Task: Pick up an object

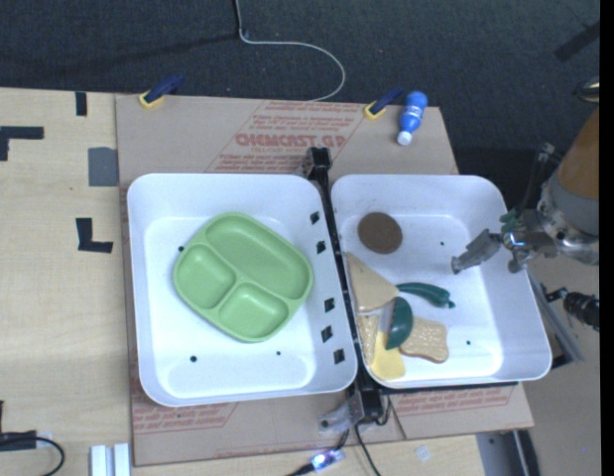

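Camera view looked down on your two bins, and you could have taken the right bin (485, 191) as the landmark for everything that mattered. Your gripper (493, 246) hung just inside that bin's right wall, and I could not tell its state from this slant; nothing sat visibly in it. The candidates lay toward the bin's left and lower part: a brown disc (380, 232) near the upper left, alone on bare floor; a green pepper (424, 293) near the middle; and, against the lower left corner, a crowded heap with a dark green piece (398, 320), a tan toast-like piece (427, 340) and a yellow piece (386, 362) touching or overlapping. A green divided plate (242, 276) filled the bin to the left of the right bin.

By my reading you were at the approach step, with no object yet chosen or touched. Your next move called for travelling left across the bin and descending over a single item; the disc or the pepper looked easier than the heap.
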`<action>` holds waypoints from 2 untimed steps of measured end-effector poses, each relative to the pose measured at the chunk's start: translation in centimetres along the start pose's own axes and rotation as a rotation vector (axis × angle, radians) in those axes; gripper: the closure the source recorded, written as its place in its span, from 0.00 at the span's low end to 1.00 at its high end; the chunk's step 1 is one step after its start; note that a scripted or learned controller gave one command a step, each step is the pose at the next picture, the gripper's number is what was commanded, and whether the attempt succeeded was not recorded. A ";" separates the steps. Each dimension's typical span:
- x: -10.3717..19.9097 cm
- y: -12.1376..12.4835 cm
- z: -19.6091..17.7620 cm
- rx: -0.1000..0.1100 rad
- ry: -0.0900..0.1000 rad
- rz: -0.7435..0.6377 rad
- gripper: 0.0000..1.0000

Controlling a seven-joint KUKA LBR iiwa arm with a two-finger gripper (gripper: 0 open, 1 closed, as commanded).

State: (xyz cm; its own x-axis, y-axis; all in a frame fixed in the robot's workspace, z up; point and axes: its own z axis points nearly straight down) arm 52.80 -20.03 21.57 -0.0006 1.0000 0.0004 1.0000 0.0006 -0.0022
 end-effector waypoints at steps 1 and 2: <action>6.5 -1.4 -12.5 -0.013 -0.001 -0.008 0.00; 17.9 -4.5 -27.9 -0.021 0.003 -0.015 0.00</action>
State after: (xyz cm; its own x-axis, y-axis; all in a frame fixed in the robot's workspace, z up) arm 48.39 -2.16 49.47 -0.0158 0.9999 0.0035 0.9997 0.0158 0.0188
